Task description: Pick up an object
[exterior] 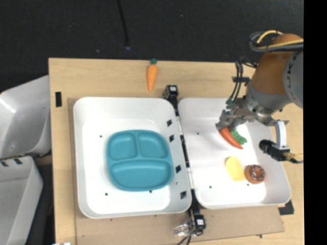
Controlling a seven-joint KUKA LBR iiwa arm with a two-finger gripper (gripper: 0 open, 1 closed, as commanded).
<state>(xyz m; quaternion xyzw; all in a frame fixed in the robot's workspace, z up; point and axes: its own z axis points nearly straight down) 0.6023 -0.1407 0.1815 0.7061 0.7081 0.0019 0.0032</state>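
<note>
A wooden worktop [61,80] is carrying two shallow white bins side by side, seen from above at a slant. The left bin [87,188] is holding a teal divided plate [139,160] with three compartments, lying flat near the bin's middle. The right bin [204,137] is holding three small toy foods. A toy carrot-like piece [233,137], red-orange with a green leafy end, is lying tilted in the upper right part of this bin. Just below it, a pale yellow rounded piece [234,168] is resting, and touching or just beside that on the right is sitting a brown ring-shaped piece like a doughnut [254,173] (its surface is too blurred to describe further).

The grey arm with its orange band [271,73] is reaching in from the right of the frame, and its claw [228,120] is hanging directly over the upper end of the red-orange piece, touching or nearly touching it. How far the claw is open, and whether it has hold of anything, cannot be told from here.

A second toy carrot [152,75], orange with a green top, is lying on the bare worktop above the left bin, near the upper middle of the frame.
</note>
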